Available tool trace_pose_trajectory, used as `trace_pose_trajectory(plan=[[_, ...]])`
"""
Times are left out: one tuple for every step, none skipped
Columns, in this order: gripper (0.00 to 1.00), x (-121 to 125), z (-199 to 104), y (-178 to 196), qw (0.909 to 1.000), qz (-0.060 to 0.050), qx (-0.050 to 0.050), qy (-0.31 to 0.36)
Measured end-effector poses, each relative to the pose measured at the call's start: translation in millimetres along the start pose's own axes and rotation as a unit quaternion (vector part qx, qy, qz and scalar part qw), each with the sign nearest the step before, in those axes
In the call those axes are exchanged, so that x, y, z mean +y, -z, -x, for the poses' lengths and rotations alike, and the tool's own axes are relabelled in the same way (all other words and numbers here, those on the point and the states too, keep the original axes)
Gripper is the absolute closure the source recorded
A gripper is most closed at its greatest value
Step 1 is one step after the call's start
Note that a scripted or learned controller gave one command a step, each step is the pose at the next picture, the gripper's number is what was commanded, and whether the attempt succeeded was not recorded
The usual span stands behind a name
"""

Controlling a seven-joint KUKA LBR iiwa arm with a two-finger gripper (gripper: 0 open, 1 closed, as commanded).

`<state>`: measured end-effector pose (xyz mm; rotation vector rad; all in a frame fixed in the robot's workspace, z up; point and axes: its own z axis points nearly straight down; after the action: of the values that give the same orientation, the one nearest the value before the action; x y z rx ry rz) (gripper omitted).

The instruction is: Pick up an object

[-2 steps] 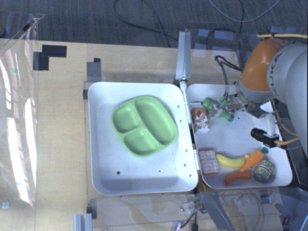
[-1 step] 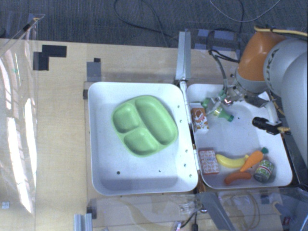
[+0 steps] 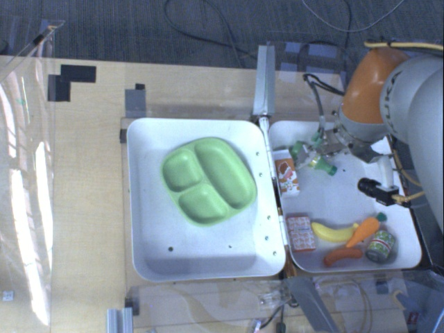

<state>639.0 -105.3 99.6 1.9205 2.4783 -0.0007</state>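
Bottom right of frame, right bin (image 3: pixel 336 198), front row: green-labelled can (image 3: pixel 380 246) in the lower right corner, a reddish sausage-shaped piece (image 3: pixel 343 256) just left of it along the front wall, and an orange carrot (image 3: pixel 365 231) slanted above both, with its tip touching or overlapping the banana (image 3: pixel 331 232). The banana lies roughly flat, and a small pink box (image 3: pixel 300 232) sits just beside its left end, close to the bin's left wall. Further back along that same wall is a small orange-and-white carton (image 3: pixel 286 175), well apart from the front row. Behind and to the right of the carton, in the upper left part of the right bin, is what looks like a green bottle (image 3: pixel 309 155) lying on its side. The hand (image 3: pixel 327 144) is right at the bottle's upper right, touching or nearly so; can't tell from this angle whether it is open or closed, or whether it has any grip on the bottle. The grey arm (image 3: pixel 416 103) with orange band (image 3: pixel 368 82) comes in from the upper right. The left bin (image 3: pixel 149 245) holds one green divided plate (image 3: pixel 208 180) near its centre, turned at a slant. Both bins sit on the pale wood bench (image 3: pixel 83 186).
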Motion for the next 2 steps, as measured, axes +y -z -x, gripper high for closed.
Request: trace_pose_trajectory(plan=[[1.00,2.3,-1.5,8.9,1.0000,0.000,0.001,0.003],[1.00,21.1,-48.7,84.9,1.0000,0.000,0.002,-0.008]])
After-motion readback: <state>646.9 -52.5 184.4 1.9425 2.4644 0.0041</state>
